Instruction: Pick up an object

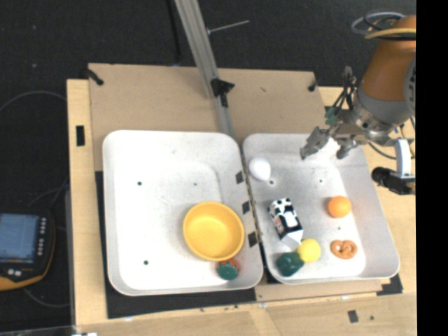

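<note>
Over the right bin's (364, 187) upper edge, the gripper (327, 145) hung with its two dark fingers spread apart and nothing between them. Below it in that bin lay a white egg-like ball (260, 169), a black-and-white carton (284, 218) lying on its side, a round orange (339, 206), a yellow lemon (309, 250), a brown pretzel (344, 248) and a dark green piece (288, 263). Beside it, the left bin (140, 173) held a yellow bowl (213, 230) touching a small green-and-red item (229, 269).
</note>
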